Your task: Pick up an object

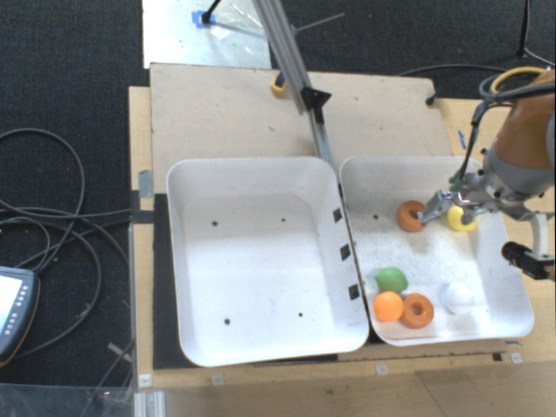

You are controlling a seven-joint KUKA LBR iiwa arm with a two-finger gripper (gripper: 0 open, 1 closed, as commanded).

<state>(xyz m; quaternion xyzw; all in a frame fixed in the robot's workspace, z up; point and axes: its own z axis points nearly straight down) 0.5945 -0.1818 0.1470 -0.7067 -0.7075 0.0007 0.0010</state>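
Note:
The right bin (499, 272) holds several small objects. An orange ring (408, 215) lies toward its back, and a yellow piece (461, 221) sits just right of it. My gripper (437, 208) hangs low between these two, its tip right beside the ring's right edge. The arm's wrist partly covers the yellow piece. Nothing is visibly lifted off the bin floor. Near the front lie a green lump (391, 278), an orange ball (387, 306), a second orange ring (418, 310) and a white ball (458, 296).
The left bin (187, 233) stands next to the right one, with a shared divider wall (347, 254) between them. A grey pole (287, 42) slants over the bench at the back. Cables and a pendant (13, 307) lie on the floor at left.

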